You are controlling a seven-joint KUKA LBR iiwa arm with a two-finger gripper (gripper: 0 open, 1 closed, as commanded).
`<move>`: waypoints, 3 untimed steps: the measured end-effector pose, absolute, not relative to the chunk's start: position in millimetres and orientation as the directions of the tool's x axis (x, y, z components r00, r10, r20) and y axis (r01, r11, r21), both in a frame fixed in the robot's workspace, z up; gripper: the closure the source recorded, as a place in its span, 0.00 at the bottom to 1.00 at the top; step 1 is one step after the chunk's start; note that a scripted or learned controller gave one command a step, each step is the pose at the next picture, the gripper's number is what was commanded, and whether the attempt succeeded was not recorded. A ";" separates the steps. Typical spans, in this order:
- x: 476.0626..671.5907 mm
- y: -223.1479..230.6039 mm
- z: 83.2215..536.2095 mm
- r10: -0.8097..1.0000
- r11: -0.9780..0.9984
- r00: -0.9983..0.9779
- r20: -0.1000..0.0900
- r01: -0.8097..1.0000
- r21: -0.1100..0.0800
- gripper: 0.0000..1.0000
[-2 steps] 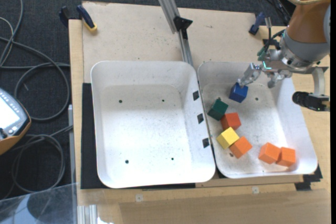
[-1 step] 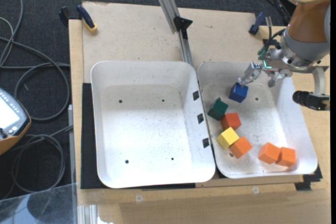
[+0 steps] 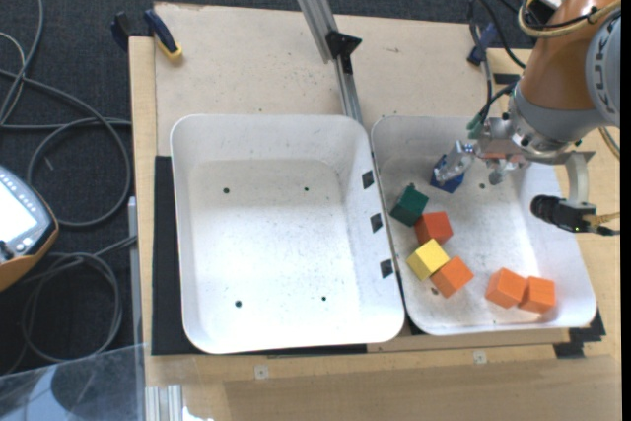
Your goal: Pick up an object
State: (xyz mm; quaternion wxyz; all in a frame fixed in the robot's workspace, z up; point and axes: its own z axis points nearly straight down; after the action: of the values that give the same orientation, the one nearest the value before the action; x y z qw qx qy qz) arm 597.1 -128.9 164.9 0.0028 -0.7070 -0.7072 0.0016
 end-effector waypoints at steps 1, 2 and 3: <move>605.8 -128.1 115.3 1.000 0.001 -0.001 0.002 1.000 -0.006 0.00; 605.8 -127.5 98.8 1.000 0.000 0.000 0.001 1.000 -0.003 0.00; 607.0 -127.5 111.1 1.000 0.000 0.000 0.001 1.000 0.001 1.00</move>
State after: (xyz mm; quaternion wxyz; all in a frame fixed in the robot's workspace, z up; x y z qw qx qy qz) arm 607.0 -127.5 111.1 -0.0003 -0.7070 -0.7072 -0.0008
